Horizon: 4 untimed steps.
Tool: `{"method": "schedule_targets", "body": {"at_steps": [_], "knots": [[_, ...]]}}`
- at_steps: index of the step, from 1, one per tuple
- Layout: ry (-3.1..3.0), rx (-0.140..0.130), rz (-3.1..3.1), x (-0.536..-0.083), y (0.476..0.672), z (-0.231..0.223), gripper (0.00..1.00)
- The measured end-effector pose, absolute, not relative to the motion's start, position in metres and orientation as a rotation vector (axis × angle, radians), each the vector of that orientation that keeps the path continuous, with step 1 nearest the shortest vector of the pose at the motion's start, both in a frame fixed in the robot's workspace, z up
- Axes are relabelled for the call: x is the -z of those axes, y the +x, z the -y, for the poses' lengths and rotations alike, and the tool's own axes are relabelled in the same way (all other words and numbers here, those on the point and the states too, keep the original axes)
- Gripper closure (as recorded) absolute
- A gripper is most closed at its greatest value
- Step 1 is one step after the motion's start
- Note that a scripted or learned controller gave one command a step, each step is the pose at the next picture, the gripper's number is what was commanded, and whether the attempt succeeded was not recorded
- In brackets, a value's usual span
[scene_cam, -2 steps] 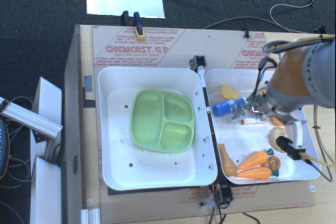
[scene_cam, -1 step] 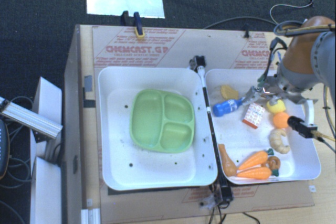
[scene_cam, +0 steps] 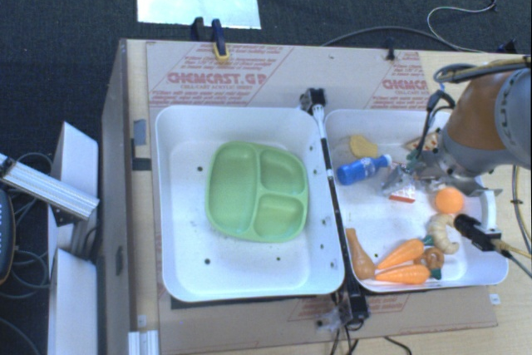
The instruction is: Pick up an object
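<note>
The grey arm with its orange band (scene_cam: 482,116) comes in from the right edge of the frame at mid height and bends down over the right-hand shallow white bin (scene_cam: 337,147). Its two-finger gripper (scene_cam: 405,176) hangs low in the middle of that bin, close above a small white and red packet (scene_cam: 403,196) and just right of a blue plastic bottle with a white cap (scene_cam: 363,170). Whether it is open, closed or gripping something cannot be told; the metal parts blur together there.

The objects to pick lie in this bin: a flat yellow piece (scene_cam: 362,147) near the upper left, an orange ball (scene_cam: 449,201) at the right beside the wrist, a pale peanut-shaped piece (scene_cam: 446,231) below it, two orange toy carrots (scene_cam: 403,262) along the lower rim, and a tan bottle-shaped piece (scene_cam: 358,251) against the left wall. The lower part is crowded; bare floor shows between the bottle and the carrots.

The left-hand shallow white bin (scene_cam: 179,204), at frame centre, holds a light green plastic divided plate (scene_cam: 257,191), with bare floor all round it.

The arm covers the upper right corner of its bin. A black part (scene_cam: 475,232) by the lower right rim is hard to identify.
</note>
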<state>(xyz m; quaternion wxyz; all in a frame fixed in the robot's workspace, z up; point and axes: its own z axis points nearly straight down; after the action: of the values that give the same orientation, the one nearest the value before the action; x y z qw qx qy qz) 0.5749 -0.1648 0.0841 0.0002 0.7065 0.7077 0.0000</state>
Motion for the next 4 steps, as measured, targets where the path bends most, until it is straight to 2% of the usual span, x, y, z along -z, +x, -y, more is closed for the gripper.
{"method": "schedule_targets", "body": {"at_steps": [1,2,3,4], "knots": [[2.214,-0.003,-2.221,-0.130,0.622,0.207,0.00],[2.214,-0.002,-2.226,-0.084,0.669,0.184,0.00],[2.216,0.008,-2.232,-0.097,0.668,0.186,1.00],[2.211,-0.006,-2.224,-0.213,0.643,0.156,1.00]]}}
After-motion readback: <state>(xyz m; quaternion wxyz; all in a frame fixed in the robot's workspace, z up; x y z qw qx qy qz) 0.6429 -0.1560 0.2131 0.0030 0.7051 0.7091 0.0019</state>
